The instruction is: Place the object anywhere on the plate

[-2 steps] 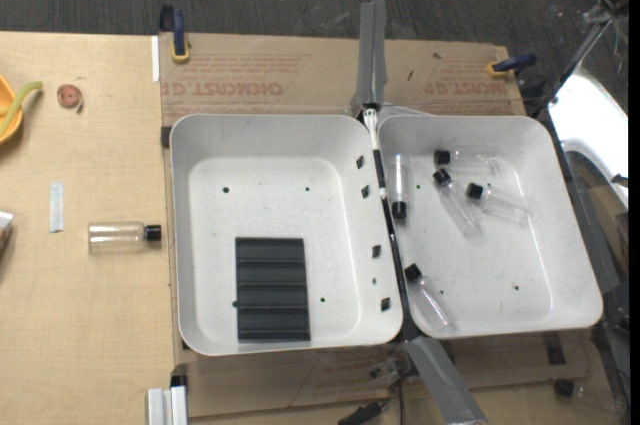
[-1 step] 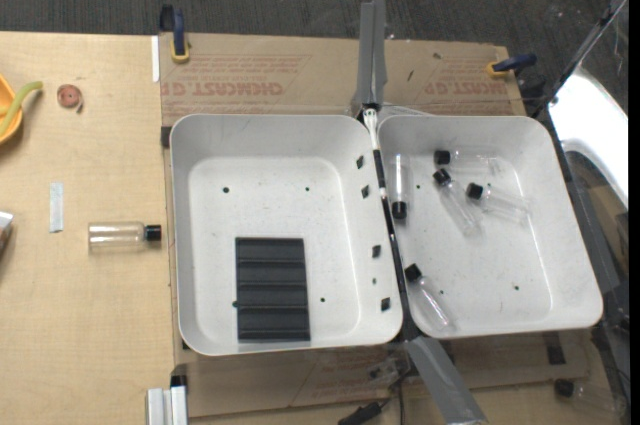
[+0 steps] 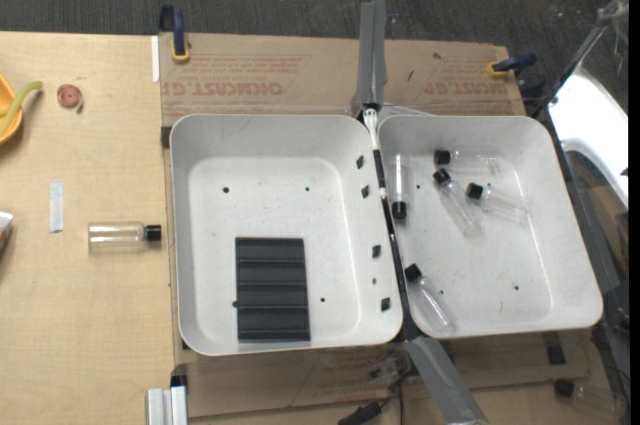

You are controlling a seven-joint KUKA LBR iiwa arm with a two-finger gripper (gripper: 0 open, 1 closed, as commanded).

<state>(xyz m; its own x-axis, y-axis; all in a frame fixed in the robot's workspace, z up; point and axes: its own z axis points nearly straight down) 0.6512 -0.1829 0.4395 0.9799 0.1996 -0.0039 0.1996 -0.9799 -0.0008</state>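
Camera view, from above the table: a dark ribbed plate lies flat in the near half of the left bin, well apart from the objects meant for it. Five clear vials with black caps are scattered in the right bin. One vial lies along the bin's left wall. Three more are clustered near the far middle, though the glass is too faint to trace fully. The fifth vial rests in the near left corner. None touches the plate; the wall where the two bins meet stands between them.

Whether the hand is open or closed cannot be told from this view, nor how it stands relative to the vials.

Outside the bins, a sixth vial lies on its side on the bare table just left of the left bin, cap toward it. Beyond it lie a pale strip and a small reddish disc.
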